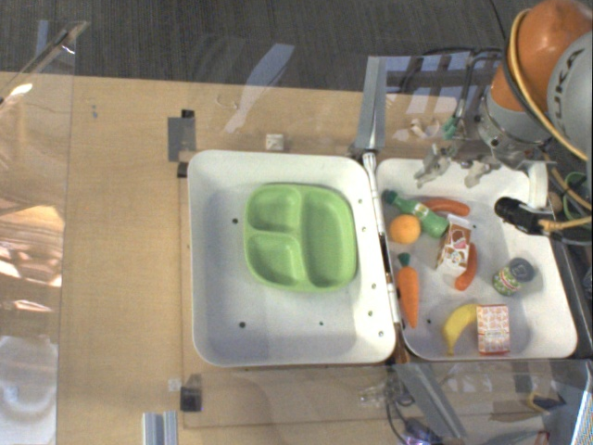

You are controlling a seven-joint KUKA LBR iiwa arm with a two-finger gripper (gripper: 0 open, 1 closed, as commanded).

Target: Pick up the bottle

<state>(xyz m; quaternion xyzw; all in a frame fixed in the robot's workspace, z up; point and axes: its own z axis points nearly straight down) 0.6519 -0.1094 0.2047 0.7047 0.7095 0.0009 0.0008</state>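
Plate (302, 237) in left bin (213, 332). In right bin (556, 341): bottle (419, 213) left of carton (453, 247), carrot (408, 291) below, banana (458, 326) beside box (493, 328).

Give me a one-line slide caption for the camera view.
Gripper hovers open above right bin, near the green bottle; green tray in left bin.

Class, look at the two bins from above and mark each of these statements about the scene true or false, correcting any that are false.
1. The green bottle lies in the right bin. True.
2. The green divided plate sits in the right bin. False: it sits in the left bin.
3. The orange lies beside the bottle. True.
4. The banana rests on the plate. False: it lies in the right bin, near its front edge.
5. The gripper holds the bottle. False: it hangs above the bin's far edge, apart from the bottle.
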